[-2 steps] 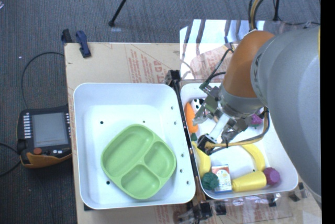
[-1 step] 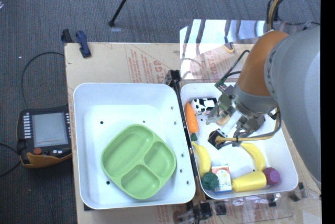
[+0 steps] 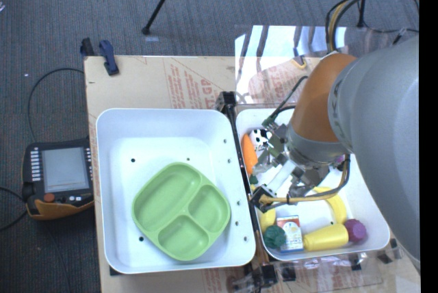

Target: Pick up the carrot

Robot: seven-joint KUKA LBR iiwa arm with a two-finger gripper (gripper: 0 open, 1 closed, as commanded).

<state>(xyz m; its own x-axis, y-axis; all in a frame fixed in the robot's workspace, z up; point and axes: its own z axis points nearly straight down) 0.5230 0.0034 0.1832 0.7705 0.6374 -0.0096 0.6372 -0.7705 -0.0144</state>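
The carrot [image 3: 249, 152] is a small orange piece lying against the left wall of the right bin [image 3: 380, 216]. My gripper [image 3: 265, 166] hangs low over the left part of that bin, just to the right of the carrot and very close to it. The grey wrist with its orange band covers much of the bin behind the gripper. Nothing can be made out between the fingers from this angle.
The left bin [image 3: 116, 148] holds a green divided plate [image 3: 182, 211]. In the right bin's front lie a dark green item [image 3: 275, 236], a small red-and-white box [image 3: 291, 231], a yellow cylinder [image 3: 325, 237], a purple object [image 3: 355, 231] and a yellow curved piece [image 3: 337, 207]. A black-and-white spotted item [image 3: 256, 138] lies behind the carrot.
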